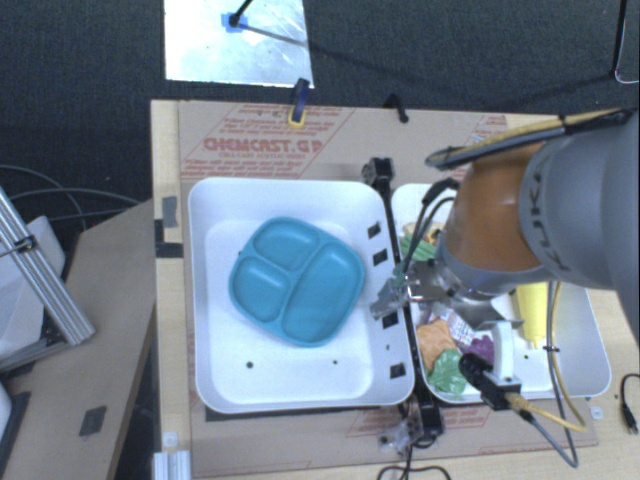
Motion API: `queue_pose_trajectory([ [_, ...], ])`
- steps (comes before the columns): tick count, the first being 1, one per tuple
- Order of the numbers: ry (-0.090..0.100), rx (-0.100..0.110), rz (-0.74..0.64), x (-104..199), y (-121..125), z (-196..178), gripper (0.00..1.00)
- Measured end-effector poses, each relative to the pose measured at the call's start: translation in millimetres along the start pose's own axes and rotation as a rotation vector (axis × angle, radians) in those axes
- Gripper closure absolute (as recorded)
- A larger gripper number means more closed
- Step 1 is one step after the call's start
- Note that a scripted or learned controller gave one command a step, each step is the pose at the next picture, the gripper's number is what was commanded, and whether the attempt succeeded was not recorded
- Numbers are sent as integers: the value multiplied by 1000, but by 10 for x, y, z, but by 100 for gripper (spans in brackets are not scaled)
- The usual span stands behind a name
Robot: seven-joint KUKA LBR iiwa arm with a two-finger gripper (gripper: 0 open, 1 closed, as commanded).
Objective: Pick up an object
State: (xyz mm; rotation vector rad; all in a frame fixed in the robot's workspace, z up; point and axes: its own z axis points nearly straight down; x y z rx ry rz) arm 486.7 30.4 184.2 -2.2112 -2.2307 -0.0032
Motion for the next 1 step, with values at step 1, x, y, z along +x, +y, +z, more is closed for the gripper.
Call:
queue_pose_trajectory([
  [1,0,-3,2,-19,12,-108,100],
])
